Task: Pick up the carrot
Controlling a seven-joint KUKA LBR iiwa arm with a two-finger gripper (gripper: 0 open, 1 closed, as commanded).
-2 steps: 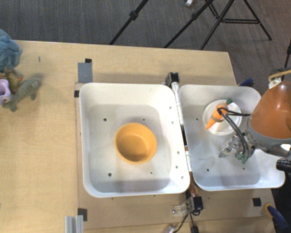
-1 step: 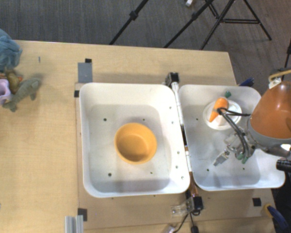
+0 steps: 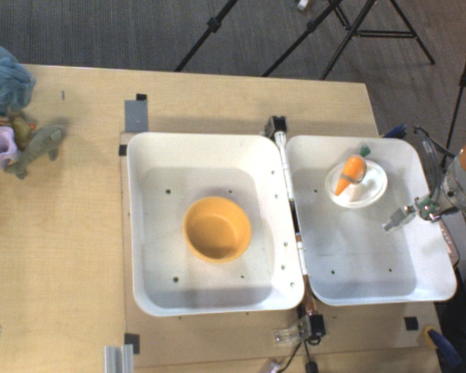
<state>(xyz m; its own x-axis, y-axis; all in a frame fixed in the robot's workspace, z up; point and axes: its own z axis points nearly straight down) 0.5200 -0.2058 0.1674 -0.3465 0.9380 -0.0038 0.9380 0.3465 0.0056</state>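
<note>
The small orange plastic carrot (image 3: pixel 351 174) lies on a round white plate (image 3: pixel 370 193); the metal two-finger gripper (image 3: pixel 408 214) hovers nearby, its state unclear.

We count two white bins: left bin (image 3: pixel 144 231), right bin (image 3: pixel 400 274). One carrot (image 3: pixel 351 175) on one small white plate (image 3: pixel 372 191), just beyond fingers (image 3: pixel 394 222). One orange bowl (image 3: pixel 217 228), well left of fingers. One cluster of soft toys (image 3: pixel 12 123) at far desk (image 3: pixel 54 270) edge.
</note>
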